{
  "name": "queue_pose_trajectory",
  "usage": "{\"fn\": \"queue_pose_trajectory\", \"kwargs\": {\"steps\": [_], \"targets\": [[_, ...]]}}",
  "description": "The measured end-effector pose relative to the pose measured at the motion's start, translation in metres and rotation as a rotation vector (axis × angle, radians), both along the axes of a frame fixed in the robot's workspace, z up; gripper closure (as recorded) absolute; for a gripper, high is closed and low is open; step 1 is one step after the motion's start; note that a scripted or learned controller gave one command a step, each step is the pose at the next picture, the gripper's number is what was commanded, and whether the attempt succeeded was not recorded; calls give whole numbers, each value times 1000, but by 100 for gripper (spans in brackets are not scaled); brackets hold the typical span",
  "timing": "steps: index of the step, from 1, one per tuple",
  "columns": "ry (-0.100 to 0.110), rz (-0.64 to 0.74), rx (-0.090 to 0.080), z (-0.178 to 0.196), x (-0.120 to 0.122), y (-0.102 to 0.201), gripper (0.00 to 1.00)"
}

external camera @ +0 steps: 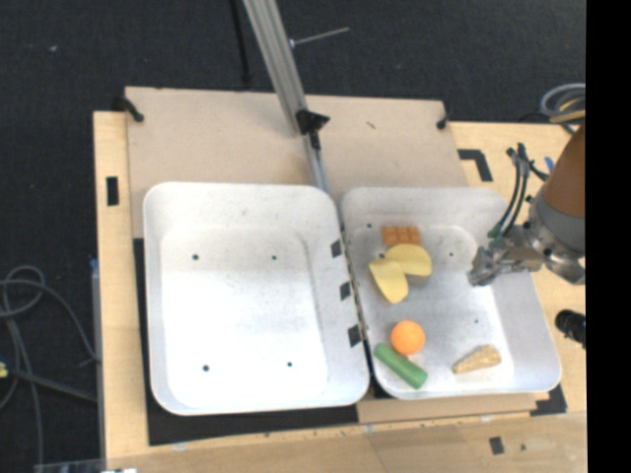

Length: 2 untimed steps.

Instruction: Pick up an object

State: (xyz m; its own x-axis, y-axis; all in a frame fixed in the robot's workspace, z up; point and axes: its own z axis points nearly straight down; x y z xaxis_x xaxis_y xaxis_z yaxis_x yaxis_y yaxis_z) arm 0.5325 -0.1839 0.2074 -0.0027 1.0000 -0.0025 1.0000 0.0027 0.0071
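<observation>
End effector point(485, 267), grip state unclear, above right white bin point(513, 308) on tan bench point(227, 141), dark carpet point(79, 37) around.

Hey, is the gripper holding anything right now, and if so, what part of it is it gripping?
Nothing is held. The gripper is over bare floor at the right bin's right side, apart from the food items, with nothing between its fingers.

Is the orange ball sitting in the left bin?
No, the orange ball lies in the right bin, just above the green cylinder.
</observation>
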Motion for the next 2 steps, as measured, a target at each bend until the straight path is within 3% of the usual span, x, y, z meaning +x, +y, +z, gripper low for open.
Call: {"fn": "queue_pose_trajectory", "kwargs": {"steps": [2], "targets": [[7,5,5,-6,21,97,100]]}}
